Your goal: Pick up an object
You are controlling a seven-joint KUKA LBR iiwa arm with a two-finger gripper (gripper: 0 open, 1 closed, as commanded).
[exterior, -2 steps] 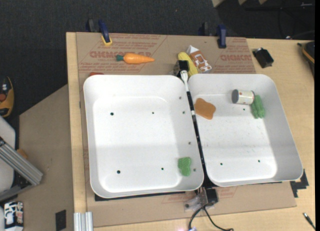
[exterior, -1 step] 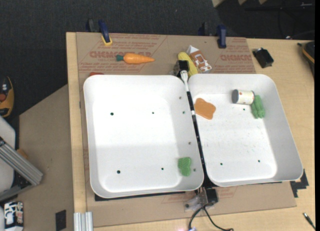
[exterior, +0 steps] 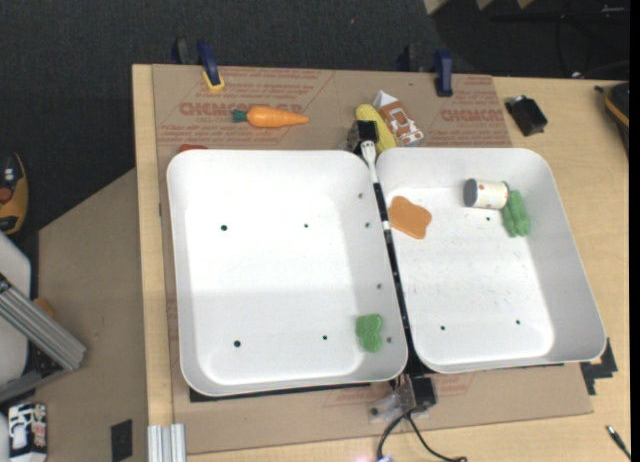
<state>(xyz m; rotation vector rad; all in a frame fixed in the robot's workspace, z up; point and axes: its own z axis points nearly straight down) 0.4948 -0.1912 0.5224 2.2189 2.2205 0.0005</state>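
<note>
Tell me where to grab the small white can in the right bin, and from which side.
Grip the can across its round body, coming straight down from above. It lies on its side with its long axis roughly left to right, so the fingers would best close front to back. A green piece touches its right end, so stay toward the grey cap end. The bin's back wall is near.

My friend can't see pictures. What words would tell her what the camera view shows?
Two shallow white bins sit side by side on a bench: the left bin holds a green lump near its front right corner, the right bin an orange piece, a small white can and a green piece. A toy carrot lies behind them.
</note>
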